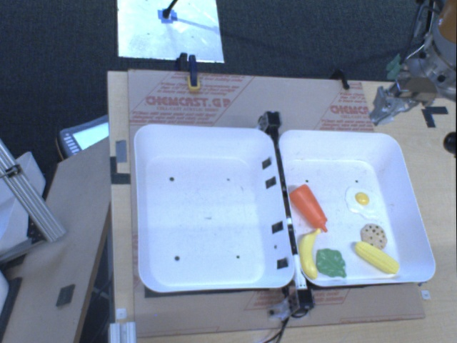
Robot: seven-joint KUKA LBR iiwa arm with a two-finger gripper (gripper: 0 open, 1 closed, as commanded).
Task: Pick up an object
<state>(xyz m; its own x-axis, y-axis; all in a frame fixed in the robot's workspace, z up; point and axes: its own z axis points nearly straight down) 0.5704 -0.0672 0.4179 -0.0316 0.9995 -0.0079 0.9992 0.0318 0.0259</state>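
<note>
Bench: a tan bench top (86, 191) with a brown cardboard sheet (214, 98) printed in red lettering lying under both bins.
Floor: dark carpet around the bench, with a pale square sheet (169, 20) lying on it beyond the far edge.
Left bin: the left white bin (143, 191) sits edge to edge with its neighbour; a row of black clips (275, 206) runs down the seam between them.
Right bin: the right white bin (400, 163) carries all the toy food, gathered in its near half.
Carrot: an orange toy carrot (308, 204) lies tilted close to the seam.
Banana: a yellow banana (308, 252) lies just below the carrot, near the seam wall.
Green piece: a leafy green toy (331, 263) touches the banana's right side.
Egg: a fried egg (361, 199) lies apart from the rest, further back.
Cookie: a brown cookie (373, 235) sits between the egg and the corn.
Corn: a yellow corn cob (377, 257) lies by the near rim.
Gripper: the gripper (382, 106) hangs above the right bin's far right corner, outside the rim, well apart from the food; I cannot tell how its fingers are set.
Open room: the far half of the right bin is bare white floor.
</note>
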